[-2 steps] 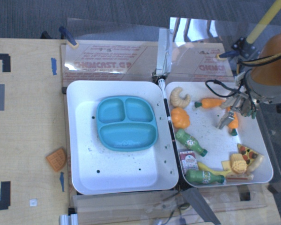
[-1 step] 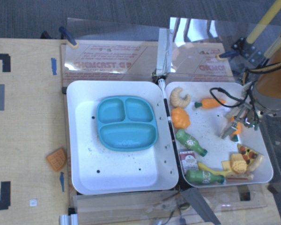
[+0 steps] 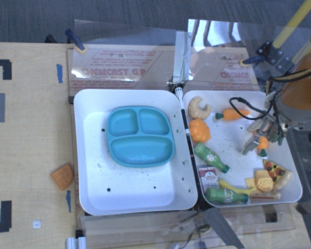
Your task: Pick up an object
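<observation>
Camera view shows my claw (image 3: 260, 140) pinching a small orange piece (image 3: 263, 144) (barely gripped, I judge), so lifting could drop it.

The 2 bins (image 3: 93, 191) are white with dark specks. The divided plate (image 3: 140, 137) is light blue. The tabletop (image 3: 26, 139) is pale wood with black corner marks and blue tape strips. The pumpkin (image 3: 199, 131) and carrot (image 3: 230, 115) are orange, the 2 bottles (image 3: 211, 157) green, the banana (image 3: 233, 186) yellow, the waffle (image 3: 62, 176) tan.
</observation>
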You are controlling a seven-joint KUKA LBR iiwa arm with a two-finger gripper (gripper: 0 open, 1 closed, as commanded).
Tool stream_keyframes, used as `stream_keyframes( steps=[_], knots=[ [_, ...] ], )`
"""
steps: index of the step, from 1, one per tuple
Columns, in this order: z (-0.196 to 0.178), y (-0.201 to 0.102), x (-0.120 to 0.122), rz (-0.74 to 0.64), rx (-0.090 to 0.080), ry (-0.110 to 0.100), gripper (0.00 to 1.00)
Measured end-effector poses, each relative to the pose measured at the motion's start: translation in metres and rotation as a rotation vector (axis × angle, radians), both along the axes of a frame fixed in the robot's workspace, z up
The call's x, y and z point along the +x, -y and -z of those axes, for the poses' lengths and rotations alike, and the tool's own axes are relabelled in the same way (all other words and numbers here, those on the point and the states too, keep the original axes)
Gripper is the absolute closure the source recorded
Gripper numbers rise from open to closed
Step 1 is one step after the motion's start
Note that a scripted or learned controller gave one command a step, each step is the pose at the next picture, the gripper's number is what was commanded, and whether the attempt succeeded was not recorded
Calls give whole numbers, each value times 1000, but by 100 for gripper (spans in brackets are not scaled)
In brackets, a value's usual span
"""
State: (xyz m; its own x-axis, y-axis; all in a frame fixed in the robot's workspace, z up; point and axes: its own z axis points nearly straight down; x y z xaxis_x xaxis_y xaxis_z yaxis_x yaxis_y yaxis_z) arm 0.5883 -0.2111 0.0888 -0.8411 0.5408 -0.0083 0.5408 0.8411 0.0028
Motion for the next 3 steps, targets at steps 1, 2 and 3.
stream_keyframes(
  steps=[1,2,3],
  knots=[
    [0,6,-16,20,7,1,0],
    [0,0,-35,121,2,3,0],
    [-1,-15,-56,184,1,4,0]
  ],
)
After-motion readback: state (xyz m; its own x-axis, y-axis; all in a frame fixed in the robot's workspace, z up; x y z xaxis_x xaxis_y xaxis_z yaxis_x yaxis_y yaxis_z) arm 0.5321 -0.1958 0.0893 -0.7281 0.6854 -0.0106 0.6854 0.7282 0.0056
